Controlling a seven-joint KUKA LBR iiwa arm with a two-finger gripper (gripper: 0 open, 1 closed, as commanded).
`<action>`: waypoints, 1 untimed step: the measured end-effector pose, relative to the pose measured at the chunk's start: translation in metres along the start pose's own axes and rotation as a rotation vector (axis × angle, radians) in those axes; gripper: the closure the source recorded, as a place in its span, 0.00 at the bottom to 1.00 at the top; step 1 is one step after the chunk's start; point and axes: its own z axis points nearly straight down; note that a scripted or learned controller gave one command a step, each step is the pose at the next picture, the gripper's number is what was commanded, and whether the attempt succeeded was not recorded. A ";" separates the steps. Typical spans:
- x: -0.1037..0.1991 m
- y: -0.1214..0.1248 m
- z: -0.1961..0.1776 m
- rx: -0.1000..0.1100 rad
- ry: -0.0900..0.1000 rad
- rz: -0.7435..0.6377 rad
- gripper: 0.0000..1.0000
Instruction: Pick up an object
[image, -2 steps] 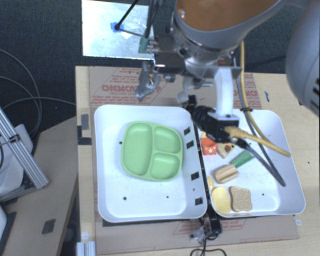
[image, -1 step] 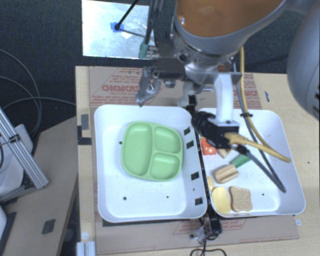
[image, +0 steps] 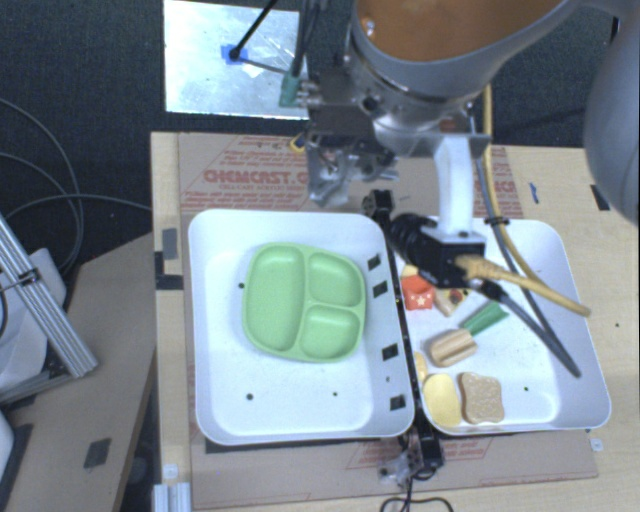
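Gripper (image: 330, 185) hangs over the left bin's (image: 225, 400) far rim, can't tell if the jaws are clenched or released. Green divided plate (image: 303, 302) lies just camera-side of them. Toast slice (image: 482, 397) is well off, probably scattered as a target.

The arm (image: 450, 40) runs off the top edge, beyond the green plate (image: 303, 302). Just behind the plate, the tool (image: 335, 185) is blurred and its outline is hard to read. Right of the plate, robot parts cover the back-left corner of the right bin (image: 540, 400) and part of a red piece (image: 417, 293). A brownish bit (image: 452, 298) beside that piece is too small to tell. Further right and nearer, toast (image: 483, 398) overlaps a yellow disc (image: 443, 402).
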 end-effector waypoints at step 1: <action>0.000 0.000 -0.011 -0.002 0.001 -0.006 1.00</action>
